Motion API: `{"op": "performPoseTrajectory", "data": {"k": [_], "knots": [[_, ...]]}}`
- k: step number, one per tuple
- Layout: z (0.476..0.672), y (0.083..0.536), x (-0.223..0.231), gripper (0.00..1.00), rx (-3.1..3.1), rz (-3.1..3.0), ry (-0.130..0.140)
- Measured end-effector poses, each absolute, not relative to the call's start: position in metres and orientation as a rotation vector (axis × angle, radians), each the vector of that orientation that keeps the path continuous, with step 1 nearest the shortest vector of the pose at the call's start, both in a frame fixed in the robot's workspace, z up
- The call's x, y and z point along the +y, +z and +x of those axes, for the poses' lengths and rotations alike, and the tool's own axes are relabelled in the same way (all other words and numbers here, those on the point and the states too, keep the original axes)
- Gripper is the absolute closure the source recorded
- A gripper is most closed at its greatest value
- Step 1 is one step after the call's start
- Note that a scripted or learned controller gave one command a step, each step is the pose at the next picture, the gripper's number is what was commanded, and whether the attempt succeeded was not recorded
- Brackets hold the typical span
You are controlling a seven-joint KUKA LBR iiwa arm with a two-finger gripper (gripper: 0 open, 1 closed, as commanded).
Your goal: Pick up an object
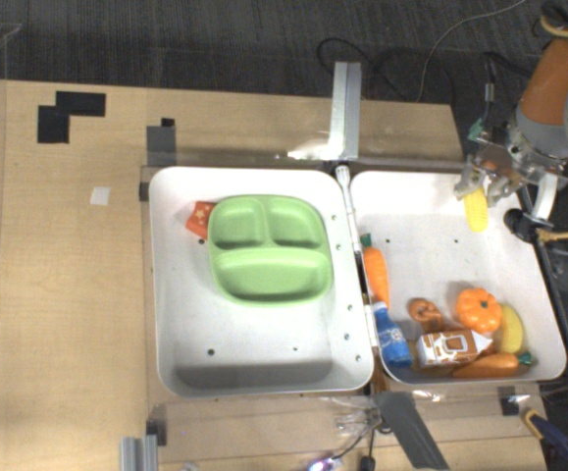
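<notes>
The gripper [482, 186] hangs over the right bin [431, 253], a yellow piece [476, 212] just below; whether the fingers pinch it, I cannot tell. Next comes a clean lift.

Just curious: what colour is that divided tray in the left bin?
Light green, seen in the camera view: divided tray.

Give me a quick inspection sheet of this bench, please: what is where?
Surface: wooden bench bearing left bin and right bin.
Job's things: right bin holds a yellow piece near the top, plus carrot, blue bottle, pretzel, pumpkin, carton and banana clustered low.
Clutter: green divided plate and red item in the left bin.
Grippers: gripper at the right bin's top right corner, above the yellow piece.
Cables: white cable on the dark floor.
Surroundings: black markers on the bench.
</notes>
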State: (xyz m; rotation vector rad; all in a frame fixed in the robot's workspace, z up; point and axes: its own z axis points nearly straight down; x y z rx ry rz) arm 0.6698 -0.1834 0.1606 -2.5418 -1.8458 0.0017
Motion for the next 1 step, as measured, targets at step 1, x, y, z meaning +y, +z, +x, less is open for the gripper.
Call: {"op": "performPoseTrajectory", "data": {"k": [1], "knots": [[0.6273, 0.2294, -0.1819, 1.0, -1.578, -2.717, 0.001]]}}
